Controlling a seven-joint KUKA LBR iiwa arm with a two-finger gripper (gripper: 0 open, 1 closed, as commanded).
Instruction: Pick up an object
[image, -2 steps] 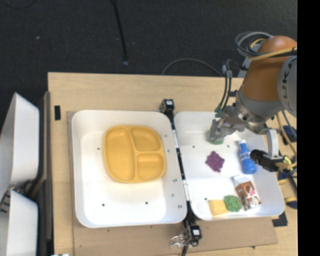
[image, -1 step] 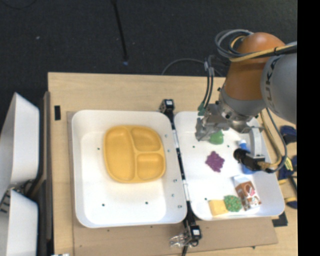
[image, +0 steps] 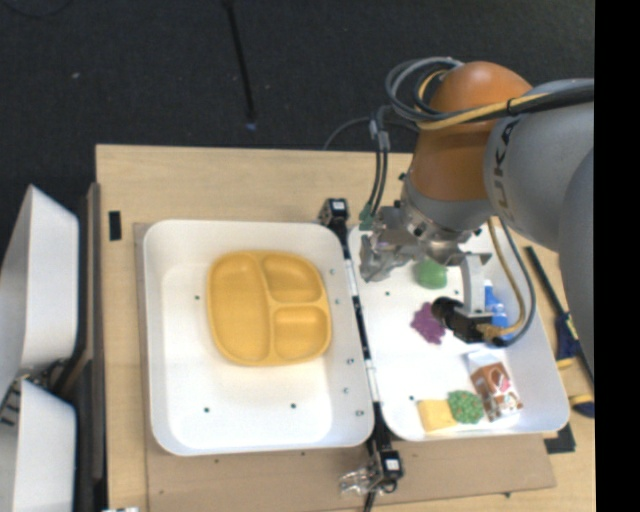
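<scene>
The grey arm (image: 540, 170) with its orange band (image: 460, 120) stands highest and closest to the lens, bending down over the far end of the right bin (image: 400, 385). Below the band hangs the claw (image: 374, 262), low over that bin's far corner, hard by the rim it shares with the left bin (image: 180, 400). Whether the claw is open or closed cannot be told from here, and nothing is seen gripped in it.

Well nearer the camera than the claw, along the right bin's near rim, lie a yellow block (image: 434, 414), a bumpy green piece (image: 464, 405) touching it, and a reddish-brown packet (image: 494, 388) just beyond. About halfway back to the claw sits a purple lump (image: 429, 323). Closest to the claw is a round green object (image: 432, 273), just beside it on the arm's side and apart from the bin wall.

That green object looks the likeliest target. To take it well, the claw should probably shift sideways until it is centred over it, come straight down, and close across its widest part; being round, it may roll away from an off-centre pinch.

Across the shared rim from the claw, the left bin holds a single yellow divided plate (image: 270, 305) lying flat near its middle. Both bins rest on the pale wooden worktop (image: 120, 180).
</scene>
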